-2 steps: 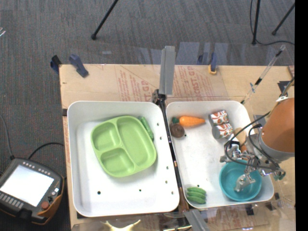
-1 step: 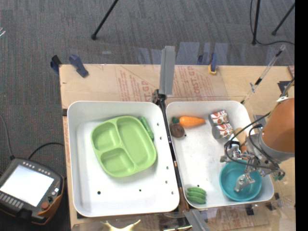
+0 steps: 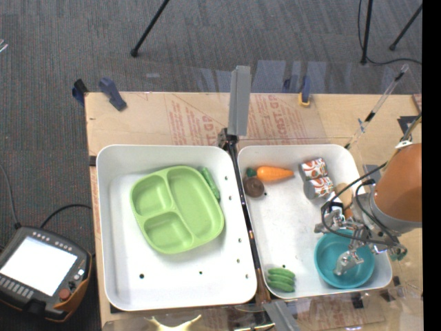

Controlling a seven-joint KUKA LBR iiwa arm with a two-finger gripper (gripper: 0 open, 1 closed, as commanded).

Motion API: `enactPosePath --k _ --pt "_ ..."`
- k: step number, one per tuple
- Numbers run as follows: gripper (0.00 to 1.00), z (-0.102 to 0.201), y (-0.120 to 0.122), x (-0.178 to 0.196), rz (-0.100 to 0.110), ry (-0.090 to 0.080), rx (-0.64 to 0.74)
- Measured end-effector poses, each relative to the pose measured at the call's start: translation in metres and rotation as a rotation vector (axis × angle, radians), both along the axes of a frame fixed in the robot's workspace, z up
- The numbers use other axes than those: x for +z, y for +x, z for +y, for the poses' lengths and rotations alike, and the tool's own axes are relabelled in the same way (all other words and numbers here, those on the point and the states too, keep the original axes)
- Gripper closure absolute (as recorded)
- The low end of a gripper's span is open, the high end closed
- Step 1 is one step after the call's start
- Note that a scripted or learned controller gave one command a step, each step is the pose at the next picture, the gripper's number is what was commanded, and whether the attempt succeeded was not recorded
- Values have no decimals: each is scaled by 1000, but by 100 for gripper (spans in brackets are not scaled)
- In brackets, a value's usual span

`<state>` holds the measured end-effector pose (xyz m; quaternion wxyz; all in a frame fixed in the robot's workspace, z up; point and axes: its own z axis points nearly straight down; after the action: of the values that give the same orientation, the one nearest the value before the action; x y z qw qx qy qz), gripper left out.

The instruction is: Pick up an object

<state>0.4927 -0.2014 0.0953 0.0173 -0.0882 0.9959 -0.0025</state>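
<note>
Right bin (image 3: 296, 154): pincer (image 3: 346, 259), grip state unclear, hangs over blue bowl (image 3: 331, 271).

Dark grey ribbed carpet (image 3: 83, 33) surrounds the plywood surface (image 3: 158, 119), with black tripod legs (image 3: 153, 21) standing on the floor beyond the surface's far edge, blue clamps (image 3: 110, 93) gripping its far left corner, and a handheld control pendant (image 3: 41, 271) lying on the carpet off its near left corner.

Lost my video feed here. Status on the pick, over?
Gripper down over teal bowl, right bin; finger state unclear. Nothing seen held. Carrot, can, green pea pod lie apart.
</note>
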Motion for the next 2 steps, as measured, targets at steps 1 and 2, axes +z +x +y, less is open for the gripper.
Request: enactPosePath --k 1,2 --pt "0 64 107 -7 30 7 -55" --pt "0 22 43 -8 36 3 13"
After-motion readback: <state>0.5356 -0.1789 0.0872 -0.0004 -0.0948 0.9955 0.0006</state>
